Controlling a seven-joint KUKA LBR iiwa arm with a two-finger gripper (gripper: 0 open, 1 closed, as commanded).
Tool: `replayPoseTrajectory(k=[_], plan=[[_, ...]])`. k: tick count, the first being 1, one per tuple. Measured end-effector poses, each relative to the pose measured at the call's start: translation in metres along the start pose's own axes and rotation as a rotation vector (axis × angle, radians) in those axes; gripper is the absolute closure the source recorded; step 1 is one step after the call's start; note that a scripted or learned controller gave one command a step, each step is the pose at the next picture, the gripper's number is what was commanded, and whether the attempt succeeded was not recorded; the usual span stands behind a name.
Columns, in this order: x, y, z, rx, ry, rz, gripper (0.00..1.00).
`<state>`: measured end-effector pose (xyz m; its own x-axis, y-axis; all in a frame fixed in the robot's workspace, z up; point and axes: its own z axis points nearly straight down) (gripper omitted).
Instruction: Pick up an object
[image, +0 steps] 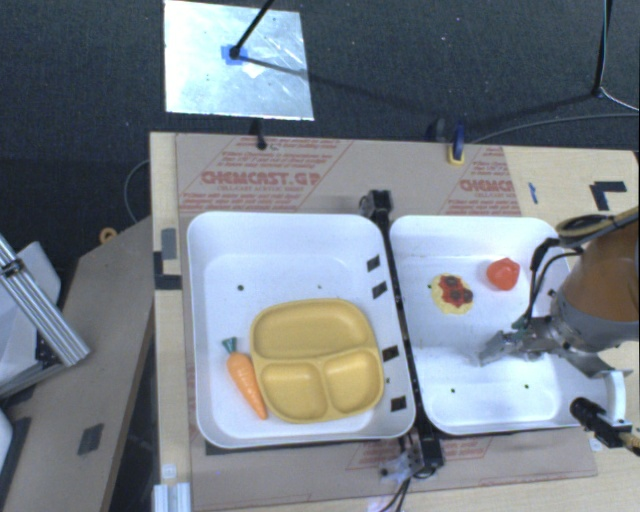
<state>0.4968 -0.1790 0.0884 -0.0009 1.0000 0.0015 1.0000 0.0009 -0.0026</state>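
The tabletop (300, 165) is covered by a brown printed sheet and carries two shallow white bins side by side, with dark carpet beyond its far edge and a shiny square plate (238, 60) lying on that floor. The left bin (290, 240) holds a yellow divided plate (315, 358) near its front edge, and a toy carrot (245, 383) lies just beside the plate's left rim, its long axis running from the green top at the far left toward the orange tip at the near right, pointing at the bin's front edge. The right bin (480, 400) holds the arm (605, 290), grey with an orange band, which reaches in over the bin's right edge. The jaws (497, 348) sit low over the bin's middle, pointing left toward the divider between the bins; whether they are wide or narrow cannot be told, and nothing shows between them. Toward the right bin's far edge lies a small flat yellow piece with red topping (453, 293), roundish with no clear long axis, and just beside it to the right a small red object (503, 273), also roundish. Both lie apart from the jaws.
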Motion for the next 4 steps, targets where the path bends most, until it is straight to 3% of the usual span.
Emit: replayPoseTrajectory(k=[1,4], plan=[[-0.001,0.001,-0.013,-0.005,-0.003,0.000,1.00],[-0.018,-0.006,-0.163,-0.010,-0.005,-0.003,1.00]])
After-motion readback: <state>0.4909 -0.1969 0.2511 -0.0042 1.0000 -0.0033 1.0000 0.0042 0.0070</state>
